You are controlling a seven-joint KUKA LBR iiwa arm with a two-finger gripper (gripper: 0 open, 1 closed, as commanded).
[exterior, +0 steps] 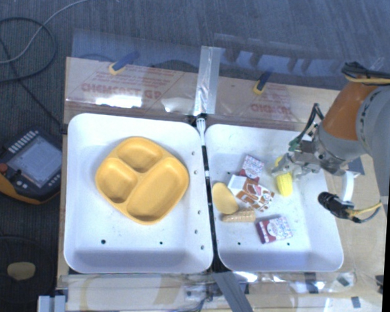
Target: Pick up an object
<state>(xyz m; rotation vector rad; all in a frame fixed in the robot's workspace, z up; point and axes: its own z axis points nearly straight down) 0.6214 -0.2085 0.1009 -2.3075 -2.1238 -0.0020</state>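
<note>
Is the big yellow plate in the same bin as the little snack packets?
No, the yellow plate lies alone in the left bin, while the snack packets lie in the right bin.

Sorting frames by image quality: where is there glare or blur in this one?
Camera view: glare streaks the clear sheet behind both bins; the left bin's white floor looks bright but unclipped; the small packets read soft, their print illegible; the yellow divided plate is fairly sharp.

One fixed camera looks down at a slant on both bins [134, 261], fairly near; I enter from its right.
</note>
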